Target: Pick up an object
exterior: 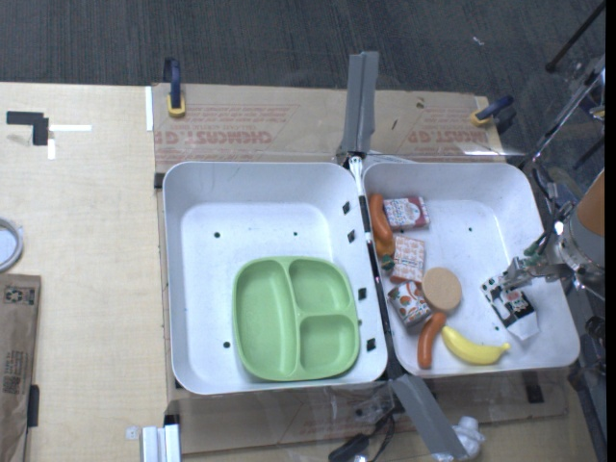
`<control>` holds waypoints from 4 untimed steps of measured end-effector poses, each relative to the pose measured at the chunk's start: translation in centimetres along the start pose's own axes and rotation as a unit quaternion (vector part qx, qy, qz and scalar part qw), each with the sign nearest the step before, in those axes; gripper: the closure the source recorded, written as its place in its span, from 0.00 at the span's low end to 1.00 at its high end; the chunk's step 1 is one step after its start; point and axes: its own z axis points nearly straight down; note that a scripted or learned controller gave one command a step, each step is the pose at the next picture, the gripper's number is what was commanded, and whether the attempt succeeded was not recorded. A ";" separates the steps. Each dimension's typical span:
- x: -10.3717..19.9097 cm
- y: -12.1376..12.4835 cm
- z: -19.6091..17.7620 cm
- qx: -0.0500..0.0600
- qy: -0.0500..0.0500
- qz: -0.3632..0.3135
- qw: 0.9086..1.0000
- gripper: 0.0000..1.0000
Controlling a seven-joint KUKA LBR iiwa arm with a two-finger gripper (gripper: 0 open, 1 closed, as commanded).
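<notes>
**Gripper low over the right bin's right side, by a small packet**

Nearest the camera in the right bin [476, 227], a yellow banana [474, 346] lies along the front wall. An orange sausage [429, 340] stands on end just left of it, its upper end under the edge of a round tan disc [443, 288]. A small red-and-white carton [409, 304] lies touching the disc's left side.

In the left bin [175, 258], a green divided plate [296, 318] lies flat toward the front right, with three compartments, all bare.

The gripper [510, 282] is down inside the right bin, near its right wall, at the end of the arm coming in from the right. A black-and-white packet [518, 308] lies on the bin floor right at the gripper's tip, on its near side. Whether the gripper touches or clasps the packet cannot be told, nor whether it is spread or closed.

Farther back, along the bin's left wall, a patterned packet [408, 256] lies above the carton. Beyond it a second orange sausage [382, 221] lies beside a red-and-white packet [405, 212].

Past the bins, a sheet of printed cardboard [260, 128] is held to the pale counter [77, 210] by a blue clamp [172, 75] on the left and another clamp [493, 114] on the right. A roll of tape [6, 246] sits at the counter's left edge.
</notes>
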 end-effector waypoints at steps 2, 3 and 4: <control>4.2 4.6 -11.2 0.019 0.004 -0.015 1.000 0.00; 4.2 4.6 -11.2 0.019 0.004 -0.015 1.000 0.00; 1.8 1.2 0.0 0.019 0.005 -0.040 0.999 0.00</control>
